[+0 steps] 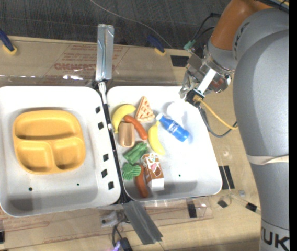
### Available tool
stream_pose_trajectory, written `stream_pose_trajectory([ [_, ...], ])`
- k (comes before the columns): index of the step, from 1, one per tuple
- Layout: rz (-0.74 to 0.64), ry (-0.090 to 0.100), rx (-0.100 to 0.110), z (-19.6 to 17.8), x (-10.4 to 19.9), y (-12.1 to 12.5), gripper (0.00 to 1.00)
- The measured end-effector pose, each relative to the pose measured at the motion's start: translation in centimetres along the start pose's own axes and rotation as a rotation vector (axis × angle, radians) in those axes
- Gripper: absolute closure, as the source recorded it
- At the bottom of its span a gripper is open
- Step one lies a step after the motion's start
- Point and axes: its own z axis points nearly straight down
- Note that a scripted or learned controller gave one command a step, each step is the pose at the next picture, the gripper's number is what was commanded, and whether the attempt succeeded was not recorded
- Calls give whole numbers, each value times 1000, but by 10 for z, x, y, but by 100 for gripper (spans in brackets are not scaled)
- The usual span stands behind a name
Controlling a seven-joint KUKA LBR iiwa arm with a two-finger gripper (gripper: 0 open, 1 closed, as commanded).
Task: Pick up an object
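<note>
The right bin [201, 166] holds a heap of toy food. A blue and white bottle [173, 128] lies toward its back right. Left of the bottle are a triangular pizza slice [144, 110], a red sausage [136, 126], a brown cylinder [126, 135] and two bananas [120, 114] [156, 140]. A small carton [153, 171] and green vegetables [136, 151] lie nearer the front. My gripper [186, 92] hangs over the bin's back right corner, above and just behind the bottle, with nothing seen in it.
In the left bin [2, 192] lies a yellow divided tray [49, 140]. A raised divider [106, 140] runs between the two bins. A metal bracket [104, 51] stands behind the divider. The arm's grey body [263, 88] fills the right side.
</note>
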Motion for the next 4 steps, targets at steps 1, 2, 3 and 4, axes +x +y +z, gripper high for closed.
stream_pose_trajectory([
  [1,-1,0,1,0,1,0,0],
  [2,130,1,-2,98,-59,-70,0],
  [3,390,6,-5,142,-6,-49,0],
  [4,56,5,-6,105,1,-77,0],
])
